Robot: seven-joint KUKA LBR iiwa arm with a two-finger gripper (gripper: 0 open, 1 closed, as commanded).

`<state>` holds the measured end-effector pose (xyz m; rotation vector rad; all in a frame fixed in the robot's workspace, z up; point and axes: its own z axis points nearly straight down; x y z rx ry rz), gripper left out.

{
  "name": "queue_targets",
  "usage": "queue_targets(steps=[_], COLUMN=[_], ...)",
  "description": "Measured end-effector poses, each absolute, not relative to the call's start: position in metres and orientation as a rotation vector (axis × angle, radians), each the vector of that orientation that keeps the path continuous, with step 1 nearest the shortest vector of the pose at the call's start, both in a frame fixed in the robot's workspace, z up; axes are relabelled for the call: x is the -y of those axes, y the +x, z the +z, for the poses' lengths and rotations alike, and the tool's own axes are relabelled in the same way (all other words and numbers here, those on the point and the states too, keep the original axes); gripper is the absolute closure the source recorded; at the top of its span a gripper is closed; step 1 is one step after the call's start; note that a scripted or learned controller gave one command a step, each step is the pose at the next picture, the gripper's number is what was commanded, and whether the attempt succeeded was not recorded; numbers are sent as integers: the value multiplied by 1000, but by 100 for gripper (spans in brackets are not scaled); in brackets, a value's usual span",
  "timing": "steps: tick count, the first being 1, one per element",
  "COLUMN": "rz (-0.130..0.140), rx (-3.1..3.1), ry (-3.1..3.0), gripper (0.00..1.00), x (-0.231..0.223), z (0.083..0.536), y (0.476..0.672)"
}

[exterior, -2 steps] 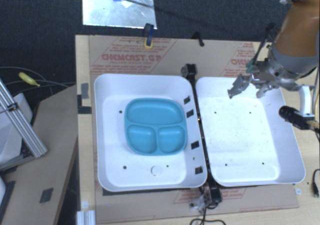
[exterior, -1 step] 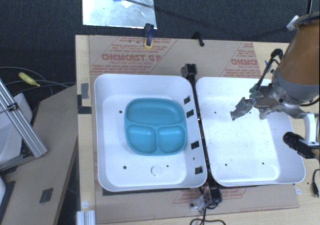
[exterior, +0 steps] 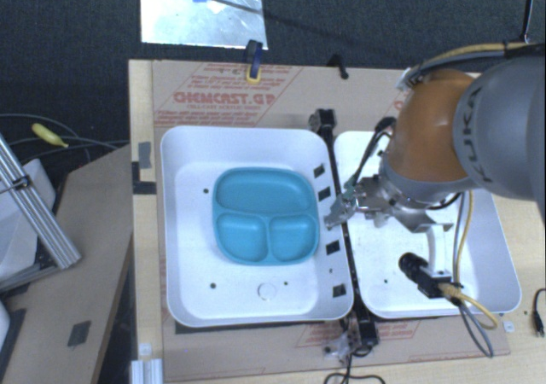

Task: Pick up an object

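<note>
A blue plate (exterior: pixel 263 213) with three compartments lies flat in the middle of the left bin (exterior: pixel 183 160). The arm's orange band and grey wrist hang over the right bin (exterior: pixel 384 297) and hide much of its floor. My gripper (exterior: pixel 348 206) shows as a metal part below the wrist, at the left edge of the right bin beside the divider between the bins. It sits just right of the plate and apart from it. I see nothing held in it.
Black clips (exterior: pixel 333 246) run along the divider between the bins. A black connector with a yellow cable (exterior: pixel 426 278) hangs from the arm over the right bin's front. A small faint round mark (exterior: pixel 267 291) sits on the left bin's floor near its front.
</note>
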<state>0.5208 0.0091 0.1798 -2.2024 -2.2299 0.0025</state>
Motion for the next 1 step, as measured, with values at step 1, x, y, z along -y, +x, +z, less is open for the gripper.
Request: queue_targets(steps=[1], rz=[-12], rx=[2234], ry=[-2214], gripper=[0], x=[-52], z=[283], y=[486])
